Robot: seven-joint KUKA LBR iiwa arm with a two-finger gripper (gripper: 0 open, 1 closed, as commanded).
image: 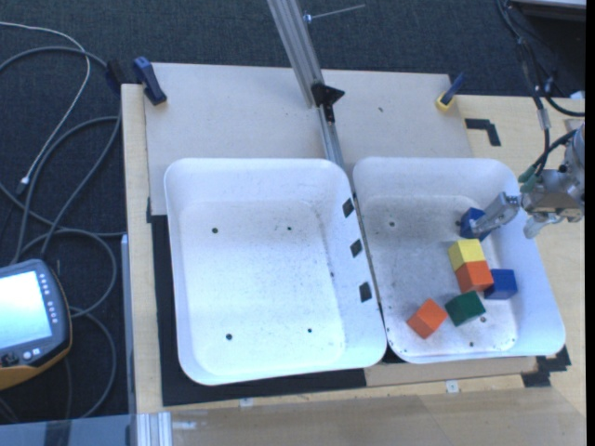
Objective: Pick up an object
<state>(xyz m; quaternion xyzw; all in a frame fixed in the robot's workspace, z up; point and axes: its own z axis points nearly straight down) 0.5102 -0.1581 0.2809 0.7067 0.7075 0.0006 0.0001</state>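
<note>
White right bin carries all the blocks; hand comes in from the right edge and sits over the bin's upper right part, metal fingers angled down-left. Small blue piece sits right at the fingertips, touching or nearly so; can't tell whether it is clamped between them or just beside them, and can't tell if the hand is open or closed at this resolution. Yellow block lies just below the hand, with an orange block touching its lower side. Blue block sits just right of that orange one, below the hand. Green block is further below, tilted, and a second orange block lies just left of the green one, furthest from the hand in the cluster. Left bin is well apart to the hand's left. Metal rail runs up from the gap between the bins, up-left of the hand. Counter has a blue clamp at the far upper-left corner and a yellow-blue clamp above the hand. Teach pendant lies off the counter, far left.
</note>
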